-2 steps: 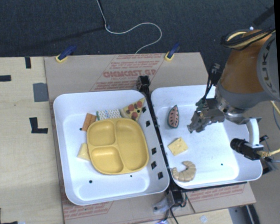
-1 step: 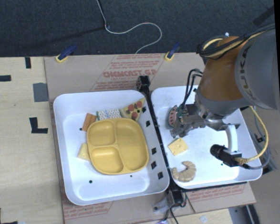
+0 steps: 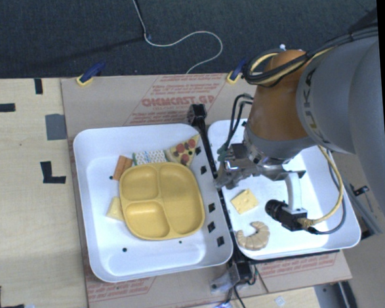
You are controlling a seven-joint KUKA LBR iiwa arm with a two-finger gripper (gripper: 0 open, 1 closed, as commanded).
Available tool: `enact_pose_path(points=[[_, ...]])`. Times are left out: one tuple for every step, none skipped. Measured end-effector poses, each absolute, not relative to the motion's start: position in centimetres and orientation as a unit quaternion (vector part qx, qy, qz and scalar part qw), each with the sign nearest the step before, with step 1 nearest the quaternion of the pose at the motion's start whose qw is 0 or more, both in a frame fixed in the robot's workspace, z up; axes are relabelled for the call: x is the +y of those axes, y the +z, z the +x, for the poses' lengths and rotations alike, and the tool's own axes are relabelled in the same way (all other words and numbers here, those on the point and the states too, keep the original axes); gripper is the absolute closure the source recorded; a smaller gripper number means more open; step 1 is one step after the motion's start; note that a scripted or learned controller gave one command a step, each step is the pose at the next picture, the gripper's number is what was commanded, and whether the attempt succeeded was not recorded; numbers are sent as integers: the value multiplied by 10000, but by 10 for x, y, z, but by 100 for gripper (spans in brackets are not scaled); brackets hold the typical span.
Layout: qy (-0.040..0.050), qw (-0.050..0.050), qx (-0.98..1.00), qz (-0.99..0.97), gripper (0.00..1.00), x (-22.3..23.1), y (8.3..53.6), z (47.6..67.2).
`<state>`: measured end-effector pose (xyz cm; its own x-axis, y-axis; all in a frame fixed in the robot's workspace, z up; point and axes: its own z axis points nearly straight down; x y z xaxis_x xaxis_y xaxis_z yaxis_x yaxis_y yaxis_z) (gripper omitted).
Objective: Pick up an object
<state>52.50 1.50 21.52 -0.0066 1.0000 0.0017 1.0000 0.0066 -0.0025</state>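
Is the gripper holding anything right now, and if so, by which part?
Cannot be told. The gripper hangs over the right bin, just above the cheese wedge, which lies flat on the bin floor. Nothing shows between its tips.

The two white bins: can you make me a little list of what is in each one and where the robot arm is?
left bin: yellow divided plate, small toy food pieces along its top and left edges
right bin: yellow cheese wedge, tan croissant
arm: over the right bin, orange band above the wrist
gripper: just above the cheese wedge, fingers unclear
bench: brown cardboard under both bins
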Motion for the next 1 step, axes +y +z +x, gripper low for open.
enact_pose_path(points=[[4,11,-7080,-7062,100,24,230,514]])
